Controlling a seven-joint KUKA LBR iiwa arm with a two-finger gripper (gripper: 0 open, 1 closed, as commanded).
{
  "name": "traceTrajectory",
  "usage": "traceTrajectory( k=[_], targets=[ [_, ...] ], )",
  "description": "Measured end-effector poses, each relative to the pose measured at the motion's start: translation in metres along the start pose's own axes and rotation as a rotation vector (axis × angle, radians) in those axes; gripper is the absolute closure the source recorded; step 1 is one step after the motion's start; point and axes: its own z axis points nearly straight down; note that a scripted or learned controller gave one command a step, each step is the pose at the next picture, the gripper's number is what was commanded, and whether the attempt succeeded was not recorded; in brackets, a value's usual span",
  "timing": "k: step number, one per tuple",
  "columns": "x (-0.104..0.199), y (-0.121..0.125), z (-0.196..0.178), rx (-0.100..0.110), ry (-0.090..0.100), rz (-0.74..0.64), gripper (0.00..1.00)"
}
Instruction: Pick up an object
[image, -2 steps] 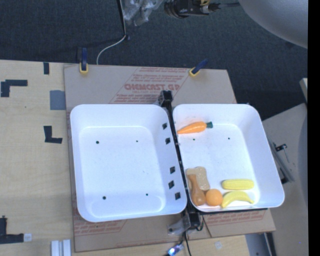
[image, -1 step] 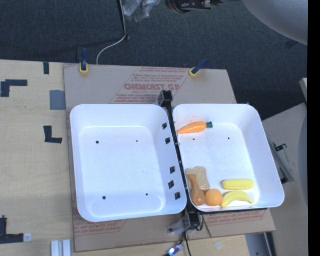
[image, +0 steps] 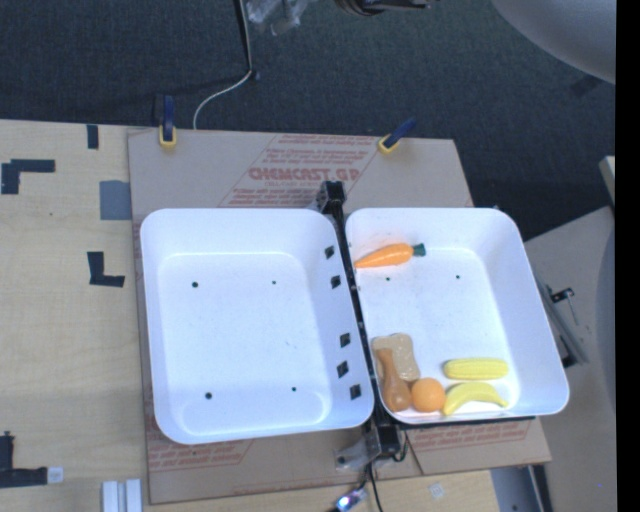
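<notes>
The right bin (image: 524, 262) holds several toy foods. An orange carrot (image: 384, 256) with a green tip lies near its far left corner, against the divider. In the near part lie a tan bread-like piece (image: 398, 352), a brown sausage-like piece (image: 391, 386), a round orange fruit (image: 428, 396) and two yellow banana-like pieces (image: 475, 369) (image: 476, 398). The grey arm (image: 565, 30) crosses the top right corner, high above the bench. A dark part of the gripper (image: 385, 4) is cut off by the top edge, far from the bins.
The left bin (image: 150, 300) sits beside the right one on a cardboard sheet (image: 300, 175) held by two clamps. A cable (image: 247, 50) hangs down at the top. Black clips (image: 345, 340) run along the shared divider.
</notes>
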Motion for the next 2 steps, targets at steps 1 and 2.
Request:
traceTrajectory(
  k=[1,2],
  targets=[
    [0.0008,0.0007,-0.0097,-0.009,0.002,0.002,1.0],
    [0.0017,0.0017,-0.0193,-0.02,0.004,0.004,1.0]
  ],
)
